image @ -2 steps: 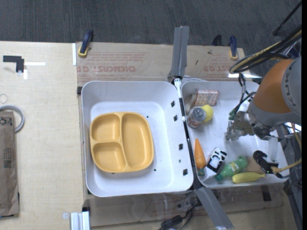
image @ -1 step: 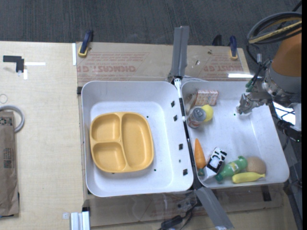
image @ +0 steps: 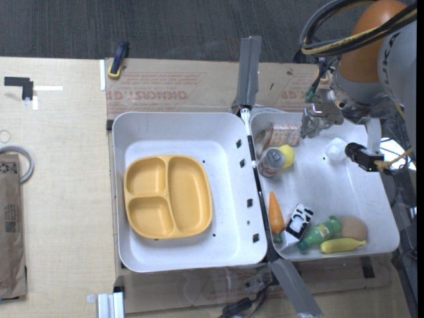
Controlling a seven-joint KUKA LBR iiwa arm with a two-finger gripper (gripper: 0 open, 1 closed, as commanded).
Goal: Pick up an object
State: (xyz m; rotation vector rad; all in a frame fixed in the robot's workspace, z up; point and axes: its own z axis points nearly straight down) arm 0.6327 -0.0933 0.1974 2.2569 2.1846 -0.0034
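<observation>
Evidently the grey two-finger pincer hangs at the 12 o'clock end of the right-hand shallow white bin, just beside the pale printed packet; whether it is released or clenched I cannot tell, and nothing shows between its tips. Likely targets crowd that bin: a small metal can touching a yellow lemon-like ball, and towards 6 o'clock an orange plastic carrot, a black-and-white block, a green plastic bottle, a yellow plastic banana and a tan rounded potato-like piece.

The risk, I judge, is a missed or glancing close: the packet lies against the bin's wall, and the can and ball could roll apart if nudged. The 6 o'clock cluster is packed tightly, so a descent there may pinch two pieces. The left-hand white bin holds a yellow three-compartment plastic plate, well apart.
</observation>
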